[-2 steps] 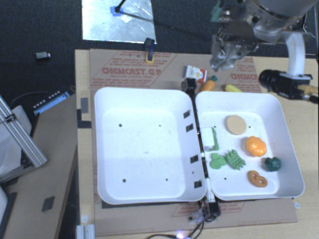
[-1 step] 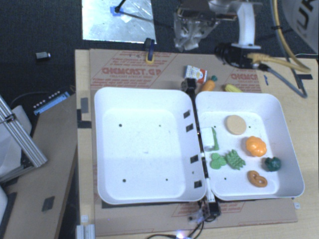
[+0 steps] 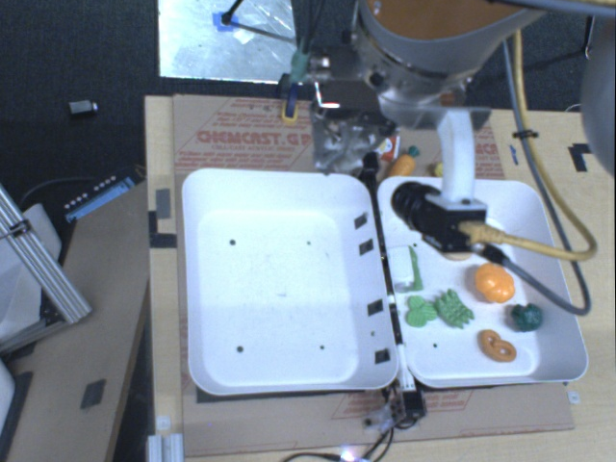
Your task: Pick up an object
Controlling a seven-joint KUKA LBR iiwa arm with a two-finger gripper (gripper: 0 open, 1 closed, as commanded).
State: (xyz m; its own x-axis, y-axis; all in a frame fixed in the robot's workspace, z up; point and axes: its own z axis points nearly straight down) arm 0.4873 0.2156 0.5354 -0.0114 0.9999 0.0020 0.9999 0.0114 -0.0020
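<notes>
Six small items seen in right bin [image 3: 549, 215], toward its near side: green L-shaped strip [image 3: 414, 269], two green leafy pieces [image 3: 452, 308], orange ball [image 3: 494, 283], dark green lump [image 3: 526, 317], brown pretzel-shaped piece [image 3: 498, 346]. Gripper [image 3: 348, 150] poised over far rim where bins meet. All items lie nearer camera and to view's right. Strip judged nearest, long axis far-to-near. Gripper's state cannot be told; no item seen in it.

Smooth white plastic bins [image 3: 269, 186] rest on matt printed cardboard [image 3: 241, 133].
</notes>
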